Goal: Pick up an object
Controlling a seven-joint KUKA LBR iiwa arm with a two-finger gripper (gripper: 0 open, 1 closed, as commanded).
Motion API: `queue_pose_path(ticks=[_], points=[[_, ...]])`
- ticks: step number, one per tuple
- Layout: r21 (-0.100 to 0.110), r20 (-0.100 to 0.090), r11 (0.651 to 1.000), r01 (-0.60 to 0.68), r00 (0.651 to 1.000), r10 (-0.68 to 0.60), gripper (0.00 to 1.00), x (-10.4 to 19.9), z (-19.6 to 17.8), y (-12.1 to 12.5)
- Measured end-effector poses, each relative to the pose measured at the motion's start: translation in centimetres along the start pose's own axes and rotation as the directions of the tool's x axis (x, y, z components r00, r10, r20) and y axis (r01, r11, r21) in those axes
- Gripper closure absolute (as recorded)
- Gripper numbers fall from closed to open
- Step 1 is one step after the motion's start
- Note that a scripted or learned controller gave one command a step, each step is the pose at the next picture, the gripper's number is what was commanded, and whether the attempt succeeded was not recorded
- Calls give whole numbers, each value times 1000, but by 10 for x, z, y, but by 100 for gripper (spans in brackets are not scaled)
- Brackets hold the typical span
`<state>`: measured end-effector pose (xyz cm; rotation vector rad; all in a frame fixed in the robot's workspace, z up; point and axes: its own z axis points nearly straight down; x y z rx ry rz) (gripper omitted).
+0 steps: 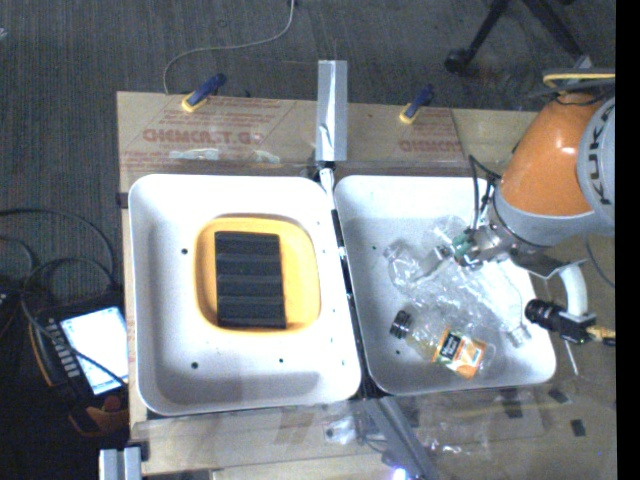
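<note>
You see the grey and orange arm (560, 173) over the right white bin (372, 353), its gripper (466, 249) low above crumpled clear plastic (455, 283). Whether the jaws are spread, you cannot tell. At 6 o'clock from them lies a small clear bottle with orange label (445, 340). The left white bin (160, 368) holds a yellow tray with black ribbed block (255, 276).

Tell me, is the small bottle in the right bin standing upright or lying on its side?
Lying on its side. The bottle rests flat on the right bin's floor, its dark cap toward the left bin.
</note>
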<state>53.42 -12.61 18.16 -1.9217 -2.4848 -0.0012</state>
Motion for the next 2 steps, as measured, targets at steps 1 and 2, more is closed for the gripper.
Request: queue_pose_path(ticks=[1, 2], points=[[2, 3, 985, 171, 985, -171, 100, -7, -38, 13], [1, -2, 996, 91, 996, -91, 100, 2, -27, 22]])
